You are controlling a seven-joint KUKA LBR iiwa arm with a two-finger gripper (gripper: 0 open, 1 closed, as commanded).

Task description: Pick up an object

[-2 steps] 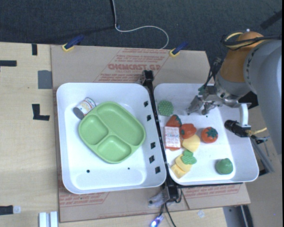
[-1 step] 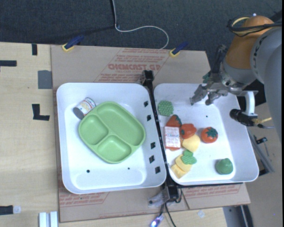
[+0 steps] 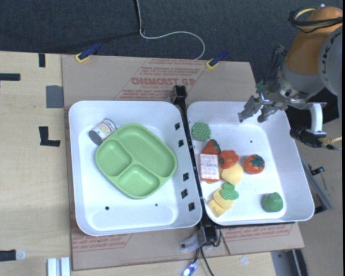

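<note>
Red tomato [image 3: 253, 163]: round, glossy, green-capped; right bin [image 3: 287, 154], centre-right of frame, well below my claw [image 3: 259, 111]. Beside it: red pepper [image 3: 228, 157], yellow fruit [image 3: 232, 174], flat printed packet [image 3: 209, 167], bumpy green ball [image 3: 201, 131]. Claw: upper right, fingers spread, holding nothing. Left bin [image 3: 83, 154]: green sectioned plate [image 3: 135, 160], small tin [image 3: 102, 130].

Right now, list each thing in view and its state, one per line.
gripper: open, holding nothing, above the right bin's far edge
green tray: flat in the left bin, compartments bare
small can: on its side, touching the tray
tomato: loose in the right bin
red-and-white packet: lying flat among toy foods
</note>
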